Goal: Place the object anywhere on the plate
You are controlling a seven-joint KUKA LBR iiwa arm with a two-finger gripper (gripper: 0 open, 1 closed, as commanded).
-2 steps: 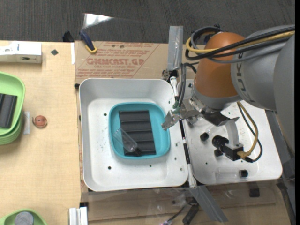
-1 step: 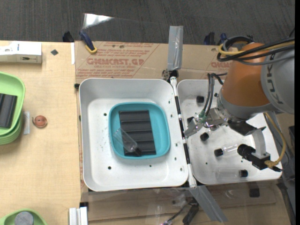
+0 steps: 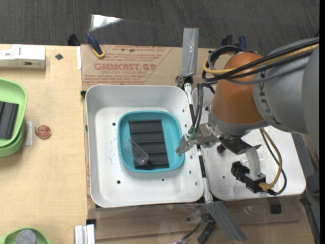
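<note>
Pincer (image 3: 184, 145) at right rim of teal square plate (image 3: 126, 136), grip state unclear. Black ribbed slab (image 3: 148, 139) and clear plastic piece (image 3: 133, 150) lie on plate.

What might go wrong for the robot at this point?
The gripper hangs right at the blue plate's right rim, so a careless move might knock the plate askew. A clear object lies at the plate's lower left, hard to see against the dark ridged insert, so the program might misjudge it.

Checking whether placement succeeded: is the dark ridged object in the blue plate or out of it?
In. The dark ridged object lies flat inside the blue plate, within its rim, in the left white bin.
</note>
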